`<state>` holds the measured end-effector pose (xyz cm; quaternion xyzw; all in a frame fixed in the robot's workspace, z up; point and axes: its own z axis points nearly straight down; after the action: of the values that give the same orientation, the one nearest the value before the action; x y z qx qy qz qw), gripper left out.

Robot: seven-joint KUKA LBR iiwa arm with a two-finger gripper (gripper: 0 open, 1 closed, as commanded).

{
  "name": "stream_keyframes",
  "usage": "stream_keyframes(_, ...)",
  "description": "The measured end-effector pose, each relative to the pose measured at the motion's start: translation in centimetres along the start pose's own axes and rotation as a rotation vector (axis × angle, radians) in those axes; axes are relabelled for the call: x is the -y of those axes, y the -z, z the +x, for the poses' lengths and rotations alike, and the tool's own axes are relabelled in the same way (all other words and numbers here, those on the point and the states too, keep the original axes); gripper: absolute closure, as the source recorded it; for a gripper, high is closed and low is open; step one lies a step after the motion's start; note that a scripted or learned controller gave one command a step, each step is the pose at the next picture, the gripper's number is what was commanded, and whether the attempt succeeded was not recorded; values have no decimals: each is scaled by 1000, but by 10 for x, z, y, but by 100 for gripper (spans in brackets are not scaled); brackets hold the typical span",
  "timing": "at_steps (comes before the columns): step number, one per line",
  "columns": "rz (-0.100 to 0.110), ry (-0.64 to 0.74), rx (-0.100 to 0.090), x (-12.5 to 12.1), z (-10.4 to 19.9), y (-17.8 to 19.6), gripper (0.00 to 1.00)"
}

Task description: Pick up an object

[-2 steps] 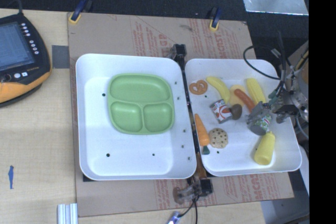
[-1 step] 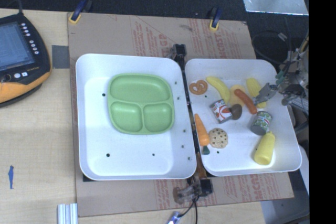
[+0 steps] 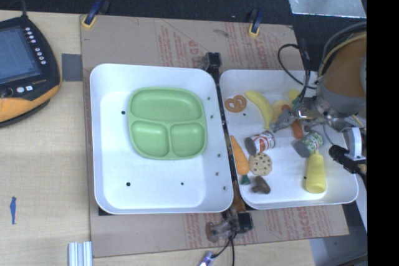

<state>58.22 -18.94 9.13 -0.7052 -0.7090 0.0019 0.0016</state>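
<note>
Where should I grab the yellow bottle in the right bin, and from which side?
Take the yellow bottle across its wider body, probably from straight above. It lies flat near the right bin's front corner, long axis roughly front to back, with bare floor on its left.

Yellow banana (image 3: 262, 106), pretzel (image 3: 235, 103), carrot (image 3: 239, 156), cookie (image 3: 260, 164), scattered in right bin (image 3: 340, 196)

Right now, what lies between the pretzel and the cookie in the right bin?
In the camera view, a small can lying on its side sits between the pretzel and the cookie, with the carrot just left of that line.
</note>
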Motion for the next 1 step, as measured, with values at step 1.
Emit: stream_keyframes(1, 1, 3, 2, 0, -1, 11, 100)
